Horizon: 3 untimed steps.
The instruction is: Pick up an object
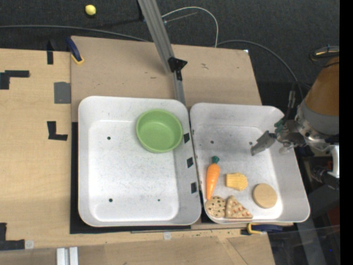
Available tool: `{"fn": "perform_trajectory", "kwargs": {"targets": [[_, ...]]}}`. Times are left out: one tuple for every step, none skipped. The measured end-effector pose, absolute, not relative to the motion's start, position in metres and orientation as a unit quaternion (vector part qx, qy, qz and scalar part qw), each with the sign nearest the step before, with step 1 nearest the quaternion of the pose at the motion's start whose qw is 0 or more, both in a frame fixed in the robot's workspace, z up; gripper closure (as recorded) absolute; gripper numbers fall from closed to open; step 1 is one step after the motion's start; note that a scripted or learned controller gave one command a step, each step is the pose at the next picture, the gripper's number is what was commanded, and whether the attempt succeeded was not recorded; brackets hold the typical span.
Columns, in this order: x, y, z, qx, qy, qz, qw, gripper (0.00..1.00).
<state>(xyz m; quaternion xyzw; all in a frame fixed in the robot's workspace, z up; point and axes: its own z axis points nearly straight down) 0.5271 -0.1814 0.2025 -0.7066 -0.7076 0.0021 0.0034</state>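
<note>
White plastic makes up both shallow bins, side by side in the middle of the frame. The left bin point(94, 164) holds a green bowl point(159, 130) at its upper right, close to the divide. The right bin point(231, 117) holds a cluster of toy foods in its lower part: an orange carrot point(212, 178) with a green top standing roughly upright in the frame, a yellow corn piece point(236, 181) just to its right, a round tan cookie-like disc point(265, 195) further right, a chocolate-chip cookie point(215, 206) at the bottom edge, and a pizza slice point(237, 208) touching the cookie's right side.

The gripper point(262, 143) reaches in from the right edge over the right bin's upper right area, above and to the right of the corn and well apart from the foods. Nothing is seen between its fingers; whether they are apart or together I cannot tell. A small yellow ball point(90, 9) lies on the dark floor at the upper left.
</note>
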Motion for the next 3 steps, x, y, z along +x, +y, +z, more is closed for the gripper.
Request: {"fn": "perform_trajectory", "kwargs": {"targets": [[0.524,-0.172,0.154,-0.706,-0.708,0.0020,0.003,0.00],[0.519,-0.162,0.104,-0.706,-0.708,0.0019,0.003,0.00],[0.520,-0.162,0.117,-0.706,-0.708,0.0009,0.002,1.00]]}}
